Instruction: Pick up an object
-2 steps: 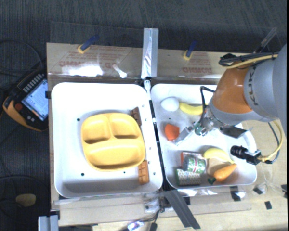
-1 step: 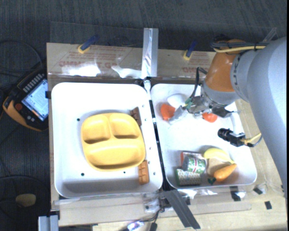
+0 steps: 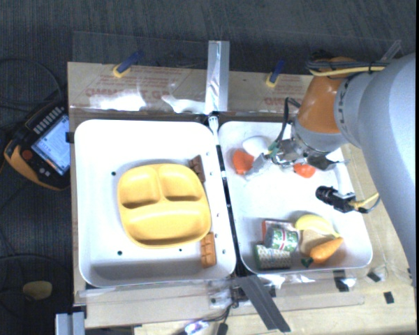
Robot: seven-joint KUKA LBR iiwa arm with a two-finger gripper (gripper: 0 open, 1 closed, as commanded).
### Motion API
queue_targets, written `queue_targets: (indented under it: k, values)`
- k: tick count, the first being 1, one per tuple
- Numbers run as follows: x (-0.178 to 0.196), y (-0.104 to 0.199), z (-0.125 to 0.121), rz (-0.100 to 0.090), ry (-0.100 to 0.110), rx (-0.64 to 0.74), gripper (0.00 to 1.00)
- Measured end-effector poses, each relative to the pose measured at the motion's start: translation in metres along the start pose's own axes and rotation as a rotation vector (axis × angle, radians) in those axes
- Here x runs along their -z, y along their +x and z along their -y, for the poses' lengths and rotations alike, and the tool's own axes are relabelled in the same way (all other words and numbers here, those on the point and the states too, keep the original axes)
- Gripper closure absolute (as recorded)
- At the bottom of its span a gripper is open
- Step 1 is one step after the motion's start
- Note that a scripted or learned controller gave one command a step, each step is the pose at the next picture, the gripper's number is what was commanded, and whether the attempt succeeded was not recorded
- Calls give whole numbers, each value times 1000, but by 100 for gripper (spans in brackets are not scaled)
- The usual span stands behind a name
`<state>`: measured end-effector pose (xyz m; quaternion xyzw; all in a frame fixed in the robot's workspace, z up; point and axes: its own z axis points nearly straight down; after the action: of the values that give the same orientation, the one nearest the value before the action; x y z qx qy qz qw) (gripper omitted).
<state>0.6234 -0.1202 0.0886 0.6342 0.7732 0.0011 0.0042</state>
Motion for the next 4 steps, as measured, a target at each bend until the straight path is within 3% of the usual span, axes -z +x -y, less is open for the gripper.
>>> queue_targets:
  k: [1, 2, 3, 4]
  values:
    - [25, -60, 9, -22, 0, 11, 0]
    - [4, -91, -33, -38, 23, -145, 0]
    - [3, -91, 3, -12, -8, -258, 0]
    - [12, -94, 5, -1, -6, -258, 100]
